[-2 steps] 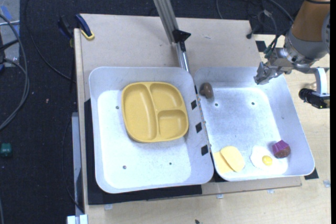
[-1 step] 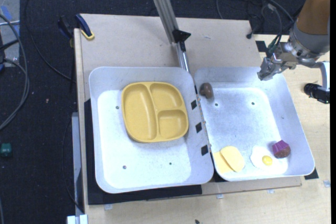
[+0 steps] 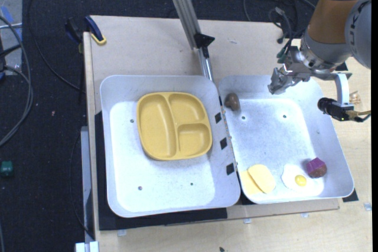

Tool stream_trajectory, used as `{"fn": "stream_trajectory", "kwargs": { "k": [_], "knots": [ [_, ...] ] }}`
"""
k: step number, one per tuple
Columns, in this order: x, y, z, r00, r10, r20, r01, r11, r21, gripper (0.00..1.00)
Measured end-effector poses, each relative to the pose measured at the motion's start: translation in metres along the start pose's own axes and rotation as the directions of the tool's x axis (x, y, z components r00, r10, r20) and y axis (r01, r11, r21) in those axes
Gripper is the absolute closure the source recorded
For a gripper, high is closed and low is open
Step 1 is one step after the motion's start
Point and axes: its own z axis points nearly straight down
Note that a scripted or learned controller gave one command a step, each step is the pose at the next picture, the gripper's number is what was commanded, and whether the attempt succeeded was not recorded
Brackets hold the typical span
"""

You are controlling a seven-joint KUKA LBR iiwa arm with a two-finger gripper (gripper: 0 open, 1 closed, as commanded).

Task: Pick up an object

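Gripper (image 3: pixel 279 87) hangs over the far edge of the right bin (image 3: pixel 331 144), dark and foreshortened, so whether it is apart or together cannot be told; nothing visible in it. Above it the grey wrist and the orange band of the arm (image 3: pixel 336 9) come in from the upper right, with a black cable and connector trailing just right of the wrist, over the bin's right rim. Nearest object to the gripper: a small brown rounded piece (image 3: pixel 232 101) in the right bin's far-left corner, touching or almost touching the left wall, apart from the gripper. The other candidates sit along the near edge of the same bin: a pale yellow flat piece (image 3: pixel 260 178) at near left, a toy fried egg (image 3: pixel 295 177) white with yellow yolk to its right, and a small purple object (image 3: pixel 316 167) just beside the egg, toward the near-right corner. All three well apart from the gripper. Middle of the right bin is bare white floor. Left bin (image 3: pixel 118 186) holds a yellow divided plate (image 3: pixel 174 126) with three compartments, lying flat, toward the far half. Bins sit side by side, inner rims overlapping, on a light wooden bench (image 3: pixel 142 38). A grey metal pole (image 3: pixel 183 0) slants from the top of the view down to the bins' junction. Dark floor with cables around the bench.
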Motion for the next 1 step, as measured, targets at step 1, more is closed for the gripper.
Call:
{"fn": "stream_trajectory", "kwargs": {
  "k": [1],
  "knots": [
    [0.0554, -0.0049, 0.0074, 1.0, -0.001, 0.0, 0.001, 1.0, 0.0, 1.0]
  ]
}}
